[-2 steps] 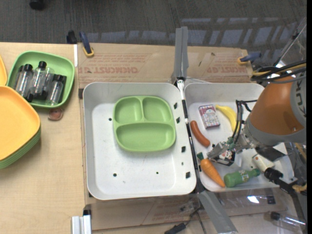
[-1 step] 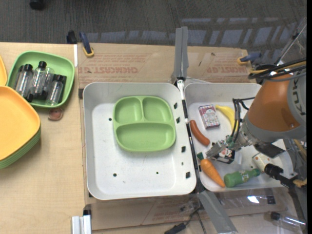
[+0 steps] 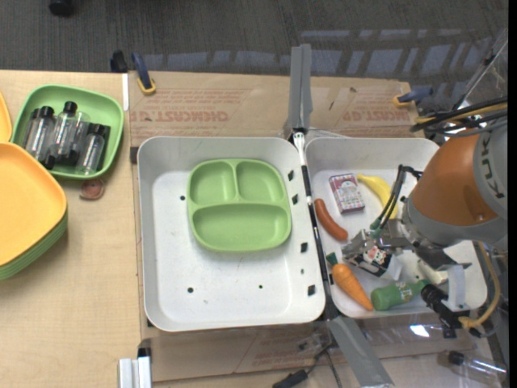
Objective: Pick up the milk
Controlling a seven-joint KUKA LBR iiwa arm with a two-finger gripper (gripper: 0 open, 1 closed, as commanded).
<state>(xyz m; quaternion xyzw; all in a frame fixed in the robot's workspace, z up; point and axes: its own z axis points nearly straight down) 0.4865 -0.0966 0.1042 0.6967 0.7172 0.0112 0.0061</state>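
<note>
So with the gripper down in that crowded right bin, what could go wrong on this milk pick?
The gripper sits low among tightly packed items, so it may well close on a neighbour: the carrot and green bottle lie right beside it. The milk carton appears to lie further back, next to the banana and sausage, so this descent may miss it altogether.

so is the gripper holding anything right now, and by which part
It cannot be told. The gripper is down in the right bin beside the carrot, over a small item, but no grasp is visible.
</note>
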